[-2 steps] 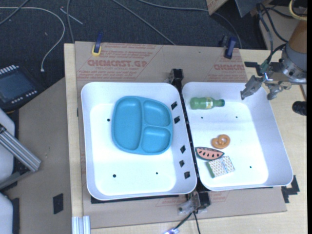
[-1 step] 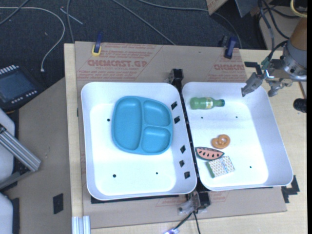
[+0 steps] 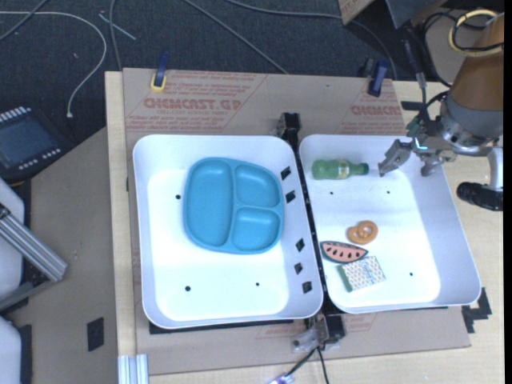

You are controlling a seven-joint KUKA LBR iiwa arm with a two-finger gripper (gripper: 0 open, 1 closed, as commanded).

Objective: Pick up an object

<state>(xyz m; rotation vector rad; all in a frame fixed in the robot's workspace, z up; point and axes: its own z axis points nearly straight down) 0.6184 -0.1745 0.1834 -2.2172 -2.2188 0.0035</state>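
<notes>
In the right bin [image 3: 432,238] lie a green bottle [image 3: 338,169] on its side near the back left, an orange ring-shaped piece [image 3: 362,232], a watermelon slice [image 3: 344,253] and a small speckled green-edged card [image 3: 362,274] toward the front. My gripper [image 3: 411,158] hangs over the back of this bin, to the right of the bottle. Its two grey fingers [image 3: 390,159] are spread apart with nothing between them.
The left bin [image 3: 160,238] holds a blue divided plate [image 3: 234,206]. Black clips line the divider between the bins. Cables run across the dark floor at the back, and blue clamps pin the cardboard sheet at its far edge.
</notes>
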